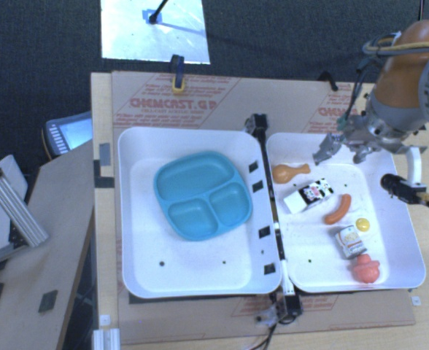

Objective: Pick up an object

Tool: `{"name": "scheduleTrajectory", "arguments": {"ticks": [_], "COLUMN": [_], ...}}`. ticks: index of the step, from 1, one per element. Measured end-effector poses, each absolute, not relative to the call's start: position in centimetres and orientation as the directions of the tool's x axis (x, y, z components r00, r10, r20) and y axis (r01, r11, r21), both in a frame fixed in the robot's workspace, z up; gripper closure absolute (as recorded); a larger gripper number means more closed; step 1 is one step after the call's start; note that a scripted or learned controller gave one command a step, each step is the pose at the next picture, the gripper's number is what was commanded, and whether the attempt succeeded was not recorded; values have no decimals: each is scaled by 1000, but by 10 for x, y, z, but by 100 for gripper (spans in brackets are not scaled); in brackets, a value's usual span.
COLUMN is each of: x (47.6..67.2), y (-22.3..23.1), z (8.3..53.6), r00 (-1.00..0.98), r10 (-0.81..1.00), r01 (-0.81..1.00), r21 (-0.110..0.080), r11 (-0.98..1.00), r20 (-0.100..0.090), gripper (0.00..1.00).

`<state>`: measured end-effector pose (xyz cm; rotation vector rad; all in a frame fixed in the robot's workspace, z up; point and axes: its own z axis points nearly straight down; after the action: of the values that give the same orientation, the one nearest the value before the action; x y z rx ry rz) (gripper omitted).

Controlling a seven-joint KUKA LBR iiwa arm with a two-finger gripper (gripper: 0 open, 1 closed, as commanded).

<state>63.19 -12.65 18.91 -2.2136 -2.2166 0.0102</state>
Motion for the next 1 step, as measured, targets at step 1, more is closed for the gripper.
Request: {"name": "scheduleTrajectory", "arguments": {"ticks": [1], "x": [635], "y": [-126], "z": [196], "r00": [-3], "r10": [1000], "r01": [1000], "r21": [1], "r11": [3], "r20": [0], "gripper": [0]}}
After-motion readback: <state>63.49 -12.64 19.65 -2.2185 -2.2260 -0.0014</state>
